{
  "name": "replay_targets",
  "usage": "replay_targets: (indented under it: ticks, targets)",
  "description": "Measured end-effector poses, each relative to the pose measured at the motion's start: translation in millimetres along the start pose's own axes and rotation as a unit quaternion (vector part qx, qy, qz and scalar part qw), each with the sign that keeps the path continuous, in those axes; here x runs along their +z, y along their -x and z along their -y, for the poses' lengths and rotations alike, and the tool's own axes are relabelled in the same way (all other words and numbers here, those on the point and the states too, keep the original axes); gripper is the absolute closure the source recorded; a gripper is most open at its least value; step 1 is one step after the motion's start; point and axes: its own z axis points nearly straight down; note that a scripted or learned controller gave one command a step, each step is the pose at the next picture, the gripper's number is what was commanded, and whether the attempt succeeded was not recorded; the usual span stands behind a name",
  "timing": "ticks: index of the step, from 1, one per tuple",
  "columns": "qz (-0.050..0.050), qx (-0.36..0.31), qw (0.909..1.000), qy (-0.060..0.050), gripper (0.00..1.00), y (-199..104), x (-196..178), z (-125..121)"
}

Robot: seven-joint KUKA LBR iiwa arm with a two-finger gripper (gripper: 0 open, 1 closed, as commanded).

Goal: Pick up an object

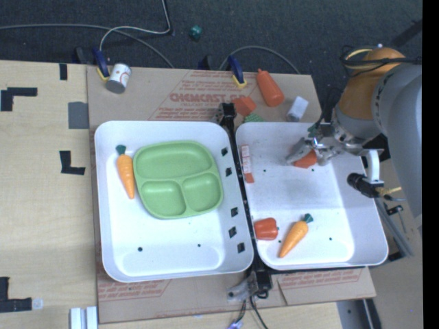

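In the right bin, my gripper is in the upper part, reaching in from the right. A small red-orange toy piece sits between its fingers, and the gripper is shut on it. Near the front of the same bin lie a carrot and a red pepper piece. The left bin contains a green divided plate and a second carrot along the plate's left side.
Behind the bins on the cardboard lie an orange toy, a small red piece, a grey block and a small can. Black clips line the divider between the bins.
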Motion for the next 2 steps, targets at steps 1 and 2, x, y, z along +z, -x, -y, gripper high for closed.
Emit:
replay_targets:
  ticks: [1, 2]
  targets:
    - [-0.001, 0.000, 1.0000, 0.001, 0.00, -34.4, 0.4, -19.7]
    - [0.000, -0.001, 1.0000, 0.000, 1.00, -34.2, -9.1, -19.5]
